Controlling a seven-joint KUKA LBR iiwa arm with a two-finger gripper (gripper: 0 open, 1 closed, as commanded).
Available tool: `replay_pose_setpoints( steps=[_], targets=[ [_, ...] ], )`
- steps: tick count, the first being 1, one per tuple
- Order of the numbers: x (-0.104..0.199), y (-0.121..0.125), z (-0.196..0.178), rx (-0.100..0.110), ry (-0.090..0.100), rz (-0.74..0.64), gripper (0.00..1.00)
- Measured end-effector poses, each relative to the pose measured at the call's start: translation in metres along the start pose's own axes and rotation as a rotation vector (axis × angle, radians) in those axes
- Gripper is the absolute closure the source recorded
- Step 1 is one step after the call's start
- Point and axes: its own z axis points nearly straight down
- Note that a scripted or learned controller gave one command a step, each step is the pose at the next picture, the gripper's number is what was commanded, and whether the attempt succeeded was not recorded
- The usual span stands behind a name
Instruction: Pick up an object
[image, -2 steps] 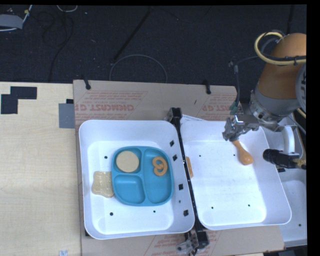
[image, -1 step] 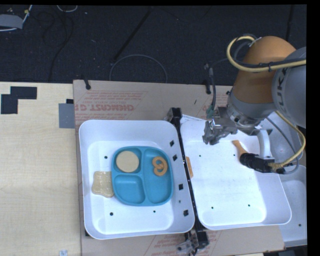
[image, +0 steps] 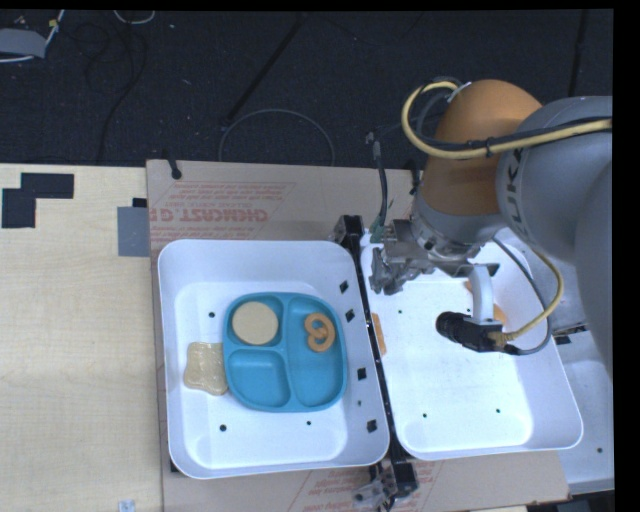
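Observation:
In the left bin (image: 190, 420) lies a blue divided plate (image: 270, 385). A round tan cracker (image: 254, 322) sits in its upper left compartment and a small pretzel (image: 319, 331) in its upper right one. A pale slice of bread (image: 205, 367) lies on the bin floor against the plate's left edge. A thin orange piece (image: 378, 336) rests by the left wall of the right bin (image: 480, 420). My gripper (image: 386, 274) hangs low over the right bin's upper left corner, just above and apart from the orange piece, with nothing visibly held.
The grey arm with its orange band (image: 480, 130) covers the right bin's upper right part. A black cable fitting (image: 470, 330) hangs over that bin's middle right. The ridge between the bins (image: 360, 330) runs right beside the gripper. Cardboard (image: 230, 205) lies under the bins.

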Motion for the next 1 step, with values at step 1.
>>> replay_pose_setpoints(
  steps=[1],
  targets=[
    [0.0578,0.0131,0.0021,-0.003,0.0,-0.002,1.0]
  ],
)
